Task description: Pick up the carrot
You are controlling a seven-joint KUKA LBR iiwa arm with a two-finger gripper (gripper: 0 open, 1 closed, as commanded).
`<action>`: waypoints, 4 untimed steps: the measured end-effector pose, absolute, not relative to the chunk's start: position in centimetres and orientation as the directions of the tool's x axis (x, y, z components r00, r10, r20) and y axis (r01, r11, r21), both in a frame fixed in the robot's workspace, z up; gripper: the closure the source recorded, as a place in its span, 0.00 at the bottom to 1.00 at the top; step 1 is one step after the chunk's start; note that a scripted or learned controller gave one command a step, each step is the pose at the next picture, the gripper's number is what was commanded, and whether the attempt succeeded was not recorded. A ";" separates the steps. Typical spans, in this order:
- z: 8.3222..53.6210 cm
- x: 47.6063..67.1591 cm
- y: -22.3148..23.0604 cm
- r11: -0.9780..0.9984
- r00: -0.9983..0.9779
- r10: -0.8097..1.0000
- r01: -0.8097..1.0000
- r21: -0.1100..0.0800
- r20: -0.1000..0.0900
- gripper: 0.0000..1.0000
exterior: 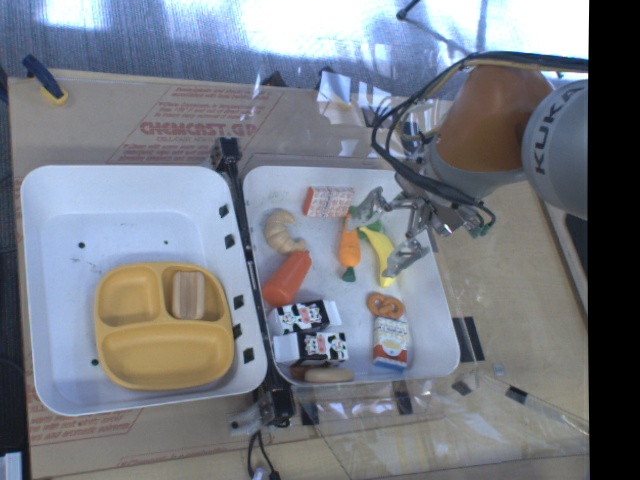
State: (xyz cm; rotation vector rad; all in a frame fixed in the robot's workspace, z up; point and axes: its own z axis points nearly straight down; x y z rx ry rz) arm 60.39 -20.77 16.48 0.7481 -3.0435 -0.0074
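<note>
Left bin (60, 218): yellow divided tray (160, 353) toward 6 o'clock, a pale slice (187, 293) in its 1 o'clock compartment. Right bin (440, 308): croissant (281, 230) at 10 o'clock, red pepper (287, 277) beneath, two cow-print cartons (312, 330) toward 6 o'clock, carrot (348, 250) upright near centre, touching banana (377, 249) at its 3 o'clock, pretzel (385, 305) and small box (391, 342) toward 5 o'clock. Gripper (392, 230) spread wide just above carrot and banana, fingers (404, 258) clasping nothing.

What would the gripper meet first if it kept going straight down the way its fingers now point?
Probably the banana, which lies between the gripper and the bin floor, beside the carrot. Depth is unclear from this slanted view.
</note>
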 end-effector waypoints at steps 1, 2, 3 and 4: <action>8.8 60.1 -18.5 0.879 -0.879 -0.476 -0.476 0.008 0.002 0.00; 10.4 60.5 -18.4 0.876 -0.876 -0.482 -0.482 -0.001 -0.006 1.00; 9.5 65.9 -17.1 0.560 -0.560 -0.829 -0.829 -0.007 -0.003 1.00; 20.0 66.1 -8.3 0.680 -0.679 -0.734 -0.734 -0.011 -0.013 1.00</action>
